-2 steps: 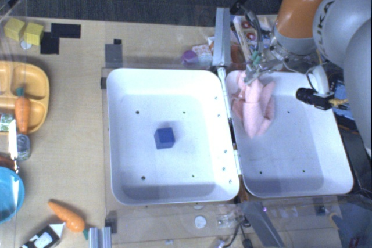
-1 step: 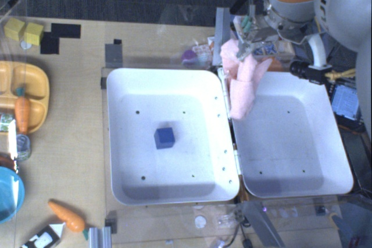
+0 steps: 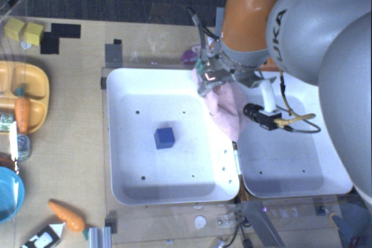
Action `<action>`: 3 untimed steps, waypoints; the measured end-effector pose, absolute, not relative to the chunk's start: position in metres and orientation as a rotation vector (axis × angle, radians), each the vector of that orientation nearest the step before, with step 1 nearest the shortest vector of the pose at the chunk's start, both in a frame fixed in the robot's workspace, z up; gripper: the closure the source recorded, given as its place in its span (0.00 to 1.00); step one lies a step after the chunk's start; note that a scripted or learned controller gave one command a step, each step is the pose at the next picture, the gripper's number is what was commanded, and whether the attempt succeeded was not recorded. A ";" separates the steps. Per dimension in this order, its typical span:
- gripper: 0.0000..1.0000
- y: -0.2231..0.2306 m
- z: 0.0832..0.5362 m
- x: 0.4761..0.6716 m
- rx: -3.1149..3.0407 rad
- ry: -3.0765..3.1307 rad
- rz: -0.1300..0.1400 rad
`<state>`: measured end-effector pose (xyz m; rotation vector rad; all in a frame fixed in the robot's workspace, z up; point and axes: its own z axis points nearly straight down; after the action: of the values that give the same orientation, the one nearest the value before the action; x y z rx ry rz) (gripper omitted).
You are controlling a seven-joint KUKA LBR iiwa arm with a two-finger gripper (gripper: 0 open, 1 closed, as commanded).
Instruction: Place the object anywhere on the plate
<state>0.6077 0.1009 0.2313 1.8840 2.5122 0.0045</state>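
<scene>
Pink cloth [image 3: 225,106] draped over rim between bins, beside arm [image 3: 302,26].

From my remote station I count the following items. White bins: two, the left bin [image 3: 116,125] and the right bin [image 3: 290,177]. Blue cube [image 3: 164,137]: one, in the left bin. Pink cloth [image 3: 226,107]: one. Carrots: two, one [image 3: 22,114] on the yellow divided tray [image 3: 29,81], one [image 3: 67,215] on the table [image 3: 58,171]. Yellow blocks [image 3: 24,32]: two. Blue plate [image 3: 9,194]: one. Robot arm [image 3: 302,26]: one.
</scene>
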 end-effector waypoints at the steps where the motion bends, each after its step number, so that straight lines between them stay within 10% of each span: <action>1: 1.00 0.152 0.197 0.580 2.074 2.358 0.005; 2: 1.00 0.206 0.129 0.578 2.004 2.417 0.004; 3: 1.00 0.162 0.192 0.608 1.907 2.490 0.009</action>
<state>0.6082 0.1622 0.1924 1.9074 2.4903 0.0092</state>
